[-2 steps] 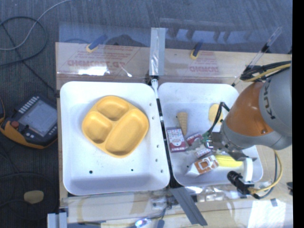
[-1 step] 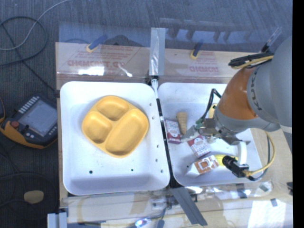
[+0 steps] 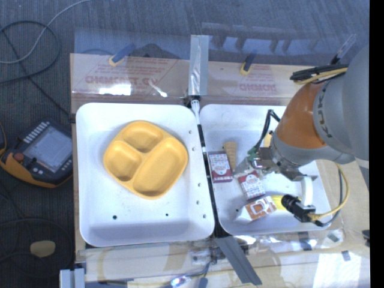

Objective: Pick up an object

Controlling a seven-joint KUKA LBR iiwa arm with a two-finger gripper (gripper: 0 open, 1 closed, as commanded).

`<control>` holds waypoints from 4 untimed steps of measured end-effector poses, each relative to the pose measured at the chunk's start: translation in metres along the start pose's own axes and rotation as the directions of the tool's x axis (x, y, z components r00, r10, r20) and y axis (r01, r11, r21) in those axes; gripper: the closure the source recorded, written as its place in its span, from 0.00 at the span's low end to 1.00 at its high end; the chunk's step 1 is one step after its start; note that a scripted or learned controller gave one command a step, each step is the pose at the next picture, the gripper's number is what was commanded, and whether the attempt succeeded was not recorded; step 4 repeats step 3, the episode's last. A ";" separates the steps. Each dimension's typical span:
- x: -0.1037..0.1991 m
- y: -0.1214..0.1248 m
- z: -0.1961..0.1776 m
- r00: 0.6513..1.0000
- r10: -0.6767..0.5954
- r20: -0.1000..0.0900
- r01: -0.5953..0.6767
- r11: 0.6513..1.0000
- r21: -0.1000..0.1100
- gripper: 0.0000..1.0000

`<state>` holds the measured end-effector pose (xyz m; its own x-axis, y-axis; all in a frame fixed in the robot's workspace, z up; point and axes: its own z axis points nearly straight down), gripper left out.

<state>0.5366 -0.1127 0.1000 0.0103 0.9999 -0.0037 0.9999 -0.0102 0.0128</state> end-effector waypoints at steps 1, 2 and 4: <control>0.044 0.020 -0.107 0.995 -0.096 -0.003 0.096 0.995 0.014 1.00; 0.082 0.057 -0.101 0.998 -0.056 -0.002 0.056 0.998 0.016 1.00; 0.093 0.104 -0.082 0.985 -0.173 -0.002 0.173 0.985 0.015 1.00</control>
